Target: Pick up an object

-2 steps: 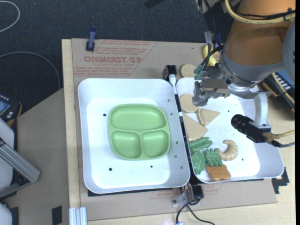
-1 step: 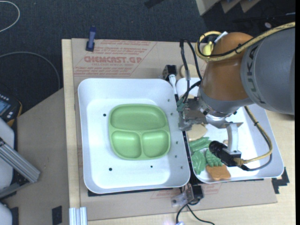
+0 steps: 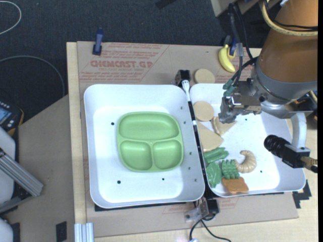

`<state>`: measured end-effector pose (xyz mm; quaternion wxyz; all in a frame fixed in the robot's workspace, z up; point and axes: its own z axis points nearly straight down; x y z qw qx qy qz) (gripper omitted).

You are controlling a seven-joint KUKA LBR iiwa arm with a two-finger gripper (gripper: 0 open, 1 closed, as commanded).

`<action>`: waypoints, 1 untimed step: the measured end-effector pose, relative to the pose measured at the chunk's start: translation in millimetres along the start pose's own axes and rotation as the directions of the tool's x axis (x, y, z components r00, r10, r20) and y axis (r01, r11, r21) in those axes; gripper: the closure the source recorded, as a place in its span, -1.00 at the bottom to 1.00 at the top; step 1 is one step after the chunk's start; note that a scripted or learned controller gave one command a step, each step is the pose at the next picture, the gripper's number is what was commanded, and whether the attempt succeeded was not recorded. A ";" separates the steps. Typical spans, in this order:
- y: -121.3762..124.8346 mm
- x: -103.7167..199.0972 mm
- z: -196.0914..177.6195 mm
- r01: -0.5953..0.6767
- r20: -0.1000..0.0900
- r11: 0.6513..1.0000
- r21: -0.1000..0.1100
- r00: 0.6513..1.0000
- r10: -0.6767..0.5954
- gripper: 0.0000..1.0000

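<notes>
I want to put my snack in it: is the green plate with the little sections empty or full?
Empty. The green plate sits flat in the left bin, and all three sections show bare green.

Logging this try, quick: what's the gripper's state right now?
Gripper: low in the right bin, over a tan food piece; open or shut cannot be told.

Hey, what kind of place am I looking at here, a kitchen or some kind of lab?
Most likely a robotics lab bench, not a kitchen. A robot arm reaches over two white bins clamped on a board; the right one holds toy food, the left a green divided plate, with cables around.
</notes>
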<state>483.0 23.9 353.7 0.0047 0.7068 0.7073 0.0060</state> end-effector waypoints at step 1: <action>13.8 40.7 -71.9 0.003 0.000 1.000 0.005 1.000 -0.003 1.00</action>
